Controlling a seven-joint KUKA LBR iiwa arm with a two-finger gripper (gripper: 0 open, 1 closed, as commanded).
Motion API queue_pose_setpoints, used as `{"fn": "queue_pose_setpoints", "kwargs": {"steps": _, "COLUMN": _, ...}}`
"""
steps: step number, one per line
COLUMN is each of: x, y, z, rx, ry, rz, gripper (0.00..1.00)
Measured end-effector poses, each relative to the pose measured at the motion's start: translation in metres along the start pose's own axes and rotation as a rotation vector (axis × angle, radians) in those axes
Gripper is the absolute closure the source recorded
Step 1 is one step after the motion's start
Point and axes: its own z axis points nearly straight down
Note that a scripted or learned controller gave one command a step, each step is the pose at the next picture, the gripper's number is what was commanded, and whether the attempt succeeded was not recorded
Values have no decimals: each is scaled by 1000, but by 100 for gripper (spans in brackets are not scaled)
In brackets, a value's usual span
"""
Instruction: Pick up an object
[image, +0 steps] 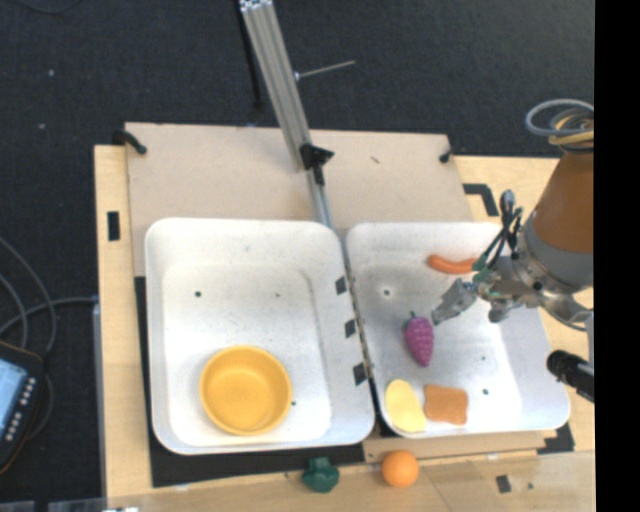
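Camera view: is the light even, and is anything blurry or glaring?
Camera view: light is soft and even, with only faint shadows beside the yellow bowl and purple fruit; no harsh glare on the white bins; the whole picture is slightly soft, and the tool looks a little smeared.

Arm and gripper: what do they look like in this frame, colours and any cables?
The arm has a broad orange band above a grey wrist section. Thin dark and green cables run down its left side to the gripper, a small grey metal piece with slim fingers. A pale looped hose sits above the orange band.
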Motion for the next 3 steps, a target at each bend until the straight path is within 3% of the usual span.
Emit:
{"fn": "queue_pose_setpoints", "kwargs": {"steps": 1, "x": 0, "y": 0, "z": 0, "rx": -1, "ry": 0, "rz": 2, "gripper": 0}}
{"fn": "queue_pose_setpoints", "kwargs": {"steps": 3, "x": -3, "y": -6, "z": 106, "rx": 6, "ry": -1, "rz": 4, "gripper": 0}}
